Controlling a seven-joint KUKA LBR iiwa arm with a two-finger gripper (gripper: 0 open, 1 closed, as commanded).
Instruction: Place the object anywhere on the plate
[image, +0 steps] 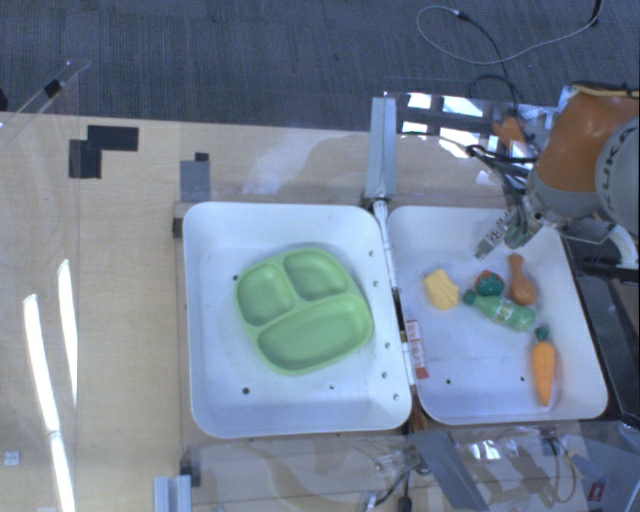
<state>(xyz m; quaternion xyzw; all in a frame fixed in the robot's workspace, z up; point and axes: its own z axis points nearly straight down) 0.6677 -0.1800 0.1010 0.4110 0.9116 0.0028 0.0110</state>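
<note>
pincer (497, 238), whether spread or closed cannot be told, hovers in the right bin (470, 390) just far of the toys, where the yellow corn piece (440, 289), likely light, stiff and smooth, suits a grip across its middle toward the green plate (303, 310).

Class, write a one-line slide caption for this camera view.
Claw above right bin's toy foods; green plate waits in left bin.

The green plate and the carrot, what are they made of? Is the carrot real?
The green plate, with three compartments, looks like moulded plastic: one even colour, rounded edges, a soft matte sheen. The carrot is probably a plastic toy, not real: its orange is flat and smooth, with a tidy green top.
</note>
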